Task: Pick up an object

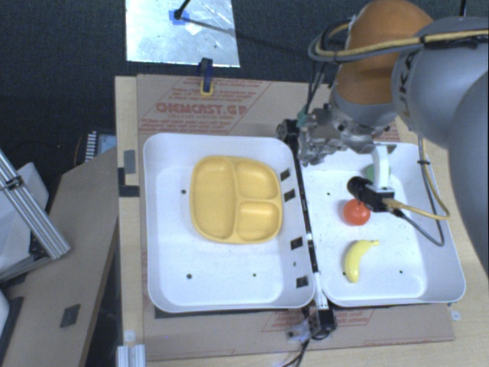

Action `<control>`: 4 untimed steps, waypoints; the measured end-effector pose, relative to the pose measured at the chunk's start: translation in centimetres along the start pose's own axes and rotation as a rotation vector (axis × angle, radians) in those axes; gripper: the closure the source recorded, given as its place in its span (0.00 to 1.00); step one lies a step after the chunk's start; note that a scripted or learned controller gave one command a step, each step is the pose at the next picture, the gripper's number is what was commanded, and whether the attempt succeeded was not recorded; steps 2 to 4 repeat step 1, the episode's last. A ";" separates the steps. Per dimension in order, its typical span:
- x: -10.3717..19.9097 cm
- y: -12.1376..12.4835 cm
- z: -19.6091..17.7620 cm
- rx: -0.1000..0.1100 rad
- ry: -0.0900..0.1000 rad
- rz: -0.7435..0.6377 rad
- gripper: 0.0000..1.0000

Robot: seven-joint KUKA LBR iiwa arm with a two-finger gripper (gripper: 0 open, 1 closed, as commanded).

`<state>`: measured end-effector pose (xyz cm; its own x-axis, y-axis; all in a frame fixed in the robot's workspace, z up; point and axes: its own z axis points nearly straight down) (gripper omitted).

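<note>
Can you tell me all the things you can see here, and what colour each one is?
shallow white plastic bins: two, white, left bin and right bin side by side
yellow divided plastic tray: one, yellow, middle of the left bin
round red-orange fruit-shaped thing: one, red-orange, middle of the right bin
yellow banana-shaped thing: one, yellow, right bin, in front of the red-orange one, not touching it
brown cardboard sheet with red print: one, brown, under both bins
shiny silver sheet: one, silver, behind the bins
grey robot arm with an orange band: one, coming in from the right
end effector: one, grey, over the right bin's back corner by the divider
</note>
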<state>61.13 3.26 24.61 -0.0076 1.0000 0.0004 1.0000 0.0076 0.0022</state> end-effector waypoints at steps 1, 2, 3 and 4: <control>5.1 -0.4 -0.3 0.001 0.001 -0.002 1.00; 5.1 -0.4 -0.3 0.001 0.001 -0.002 1.00; 5.1 -0.4 -0.3 0.001 0.001 -0.002 1.00; 5.1 -0.4 -0.3 0.001 0.001 -0.002 1.00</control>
